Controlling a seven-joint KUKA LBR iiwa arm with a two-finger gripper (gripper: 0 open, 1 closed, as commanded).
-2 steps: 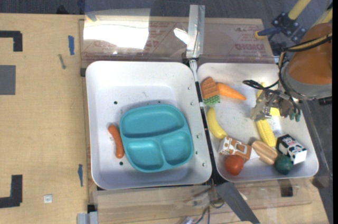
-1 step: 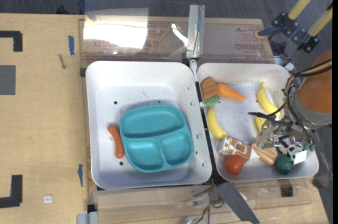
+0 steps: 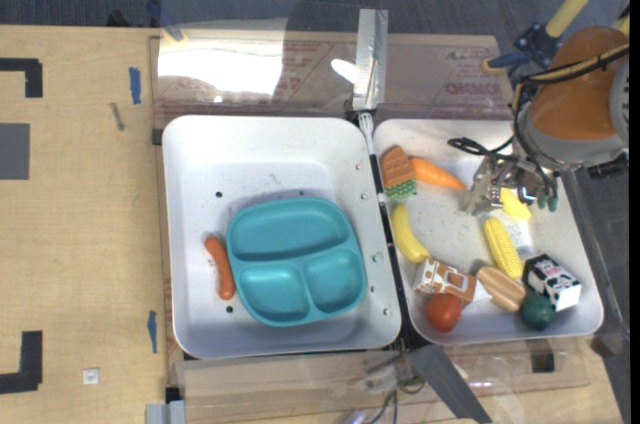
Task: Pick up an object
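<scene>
The left bin (image 3: 190, 242) sat well to the gripper's left and held a teal divided tray (image 3: 295, 257), with an orange sausage (image 3: 220, 267) lying just beside the tray's far-left edge. The right bin (image 3: 585, 302) lay directly under the arm (image 3: 570, 102), which reached in from the right with its orange band above the wrist. The gripper (image 3: 492, 192) hung low over the upper middle of the right bin; how far its fingers stood apart could not be made out, and nothing was seen held between them.

Just left of the gripper lay a carrot (image 3: 435, 174), and beyond it a waffle-like brown block (image 3: 397, 168) atop a green piece. Just right of the gripper was a small yellow item (image 3: 516, 205). Below it lay a corn cob (image 3: 502, 247). Further down-left: a banana (image 3: 405, 232), a small brown-and-white carton (image 3: 445, 280), a tomato (image 3: 442, 312). Down-right: a bread roll (image 3: 500, 288), a black-and-white cube (image 3: 552, 280), a dark green ball (image 3: 536, 313).
</scene>
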